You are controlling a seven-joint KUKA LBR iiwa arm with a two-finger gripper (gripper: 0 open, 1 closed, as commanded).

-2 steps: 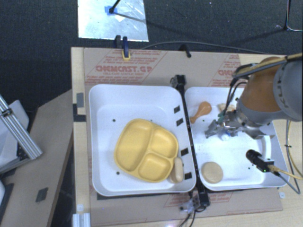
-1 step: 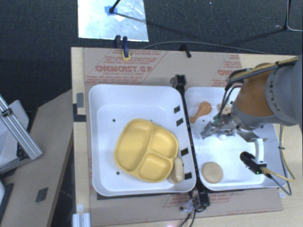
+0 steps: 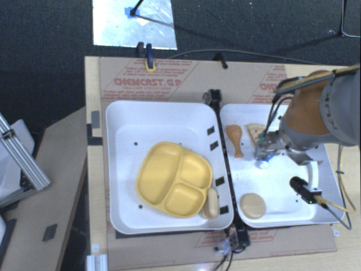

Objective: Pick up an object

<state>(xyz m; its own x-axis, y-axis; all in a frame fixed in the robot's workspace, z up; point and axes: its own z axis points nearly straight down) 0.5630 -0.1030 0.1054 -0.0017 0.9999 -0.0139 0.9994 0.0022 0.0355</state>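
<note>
The pincer (image 3: 264,154) is low in the right bin (image 3: 282,213); its grip state cannot be told. Just left lies a wooden drumstick (image 3: 234,139), long axis near-vertical in view, bulb end pointing away from the viewer.

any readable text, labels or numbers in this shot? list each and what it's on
"CHEMCAST GP": red print, mirrored or upside down, on the brown protective sheet behind the left bin.
The same red print repeats at the sheet's right end, behind the right bin; too partial to read there.
Smaller red lines under the brand name: too blurred to read.
No readable text on the yellow tray, the bins or the arm.
</note>
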